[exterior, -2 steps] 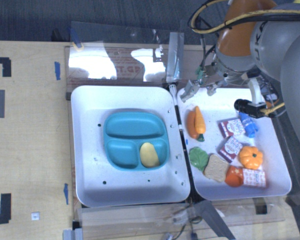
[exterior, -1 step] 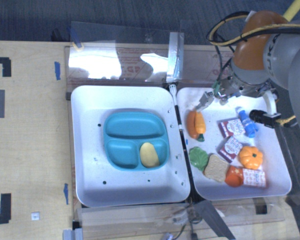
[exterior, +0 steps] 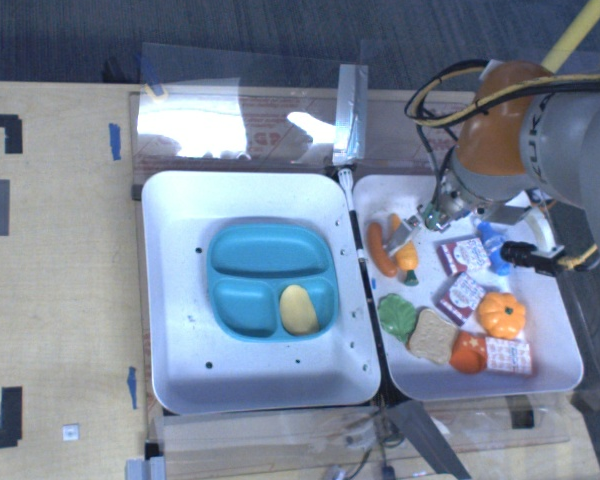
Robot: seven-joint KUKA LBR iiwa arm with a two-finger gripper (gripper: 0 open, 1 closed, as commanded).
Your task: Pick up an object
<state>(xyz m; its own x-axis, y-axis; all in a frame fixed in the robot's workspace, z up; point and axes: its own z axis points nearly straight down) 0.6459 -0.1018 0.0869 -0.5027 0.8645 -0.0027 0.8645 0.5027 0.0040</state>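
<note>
The claw (exterior: 412, 226) hangs over the right bin (exterior: 570, 353), beside a hot dog (exterior: 381, 249) and carrot (exterior: 407, 258); whether it is released or clenched I cannot tell. Crowded below lie lettuce (exterior: 397, 314), bread (exterior: 432, 336), a tomato (exterior: 467, 353), a pumpkin (exterior: 501, 314) and packets (exterior: 465, 256) with unreadable print. The left bin (exterior: 170, 268) holds a blue tray (exterior: 250, 258) with a potato (exterior: 299, 309).

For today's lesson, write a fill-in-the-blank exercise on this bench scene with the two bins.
1. The pale yellow potato-shaped toy lies in the blue divided ____.
2. That tray sits in the ____ white bin.
3. The small orange pumpkin toy lies in the ____ white bin.

Missing words: tray; left; right
</note>
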